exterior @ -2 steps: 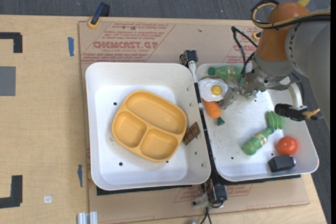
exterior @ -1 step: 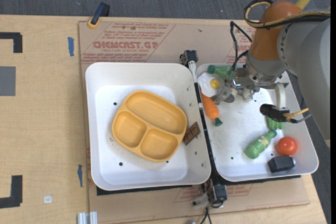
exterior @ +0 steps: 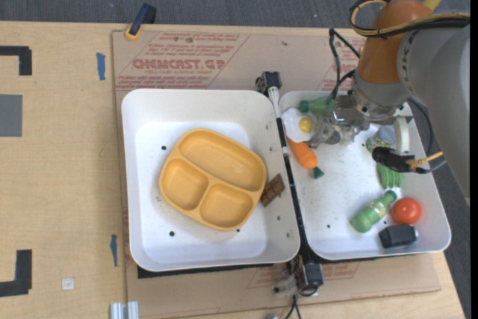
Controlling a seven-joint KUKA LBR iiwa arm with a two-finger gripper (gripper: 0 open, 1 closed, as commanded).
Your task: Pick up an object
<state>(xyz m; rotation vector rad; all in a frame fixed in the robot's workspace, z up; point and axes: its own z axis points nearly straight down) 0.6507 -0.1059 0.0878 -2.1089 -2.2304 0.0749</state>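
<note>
My gripper point(exterior: 329, 131) hangs low over the far left part of the right bin point(exterior: 337, 234), at the end of the grey arm with the orange band point(exterior: 388, 41). Just left of it lies a fried egg toy point(exterior: 298, 125), and an orange carrot point(exterior: 305, 155) lies slightly nearer and to the left. A green piece point(exterior: 320, 106) shows behind the gripper. Nearer the front of this bin lie a green bottle point(exterior: 371, 211), a red tomato point(exterior: 405, 210) and a black block point(exterior: 397, 236). Another green item point(exterior: 388, 175) lies at the right.
The left bin point(exterior: 142, 160) holds a yellow divided plate point(exterior: 212, 178) and a small brown piece point(exterior: 272, 190) by its right wall. A black cable point(exterior: 399, 159) crosses the right bin's right side. The arm's bulk covers that bin's far right corner.
</note>
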